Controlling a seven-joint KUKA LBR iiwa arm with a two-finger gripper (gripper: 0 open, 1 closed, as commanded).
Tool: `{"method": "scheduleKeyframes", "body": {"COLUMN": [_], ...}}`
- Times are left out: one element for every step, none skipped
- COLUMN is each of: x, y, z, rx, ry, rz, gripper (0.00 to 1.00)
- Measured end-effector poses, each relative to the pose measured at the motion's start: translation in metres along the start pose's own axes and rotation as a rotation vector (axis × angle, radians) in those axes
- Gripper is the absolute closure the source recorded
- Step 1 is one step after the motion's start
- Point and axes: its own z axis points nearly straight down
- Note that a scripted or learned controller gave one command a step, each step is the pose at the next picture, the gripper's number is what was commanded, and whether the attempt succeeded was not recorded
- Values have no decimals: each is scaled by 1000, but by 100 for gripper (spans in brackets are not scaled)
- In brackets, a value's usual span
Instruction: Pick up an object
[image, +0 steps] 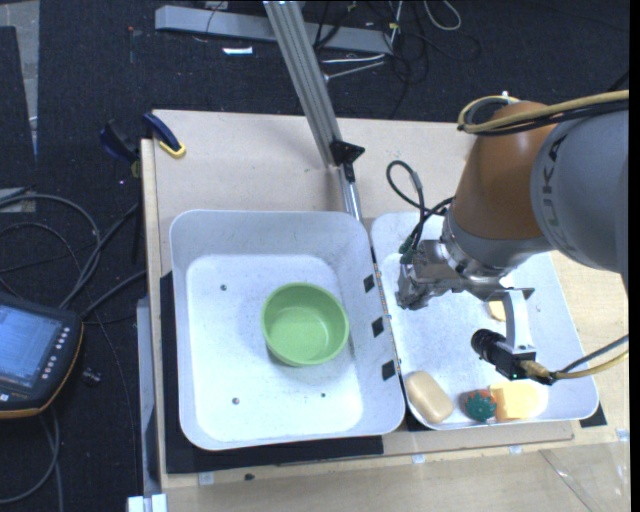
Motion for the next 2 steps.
{"method": "scheduleKeyframes", "body": {"x": [52, 98], "y": [-9, -15], "z": [-13, -21], "rx": [-1, 0], "ry": [-1, 0], "rz": [1, 0], "gripper": [100, 100]}}
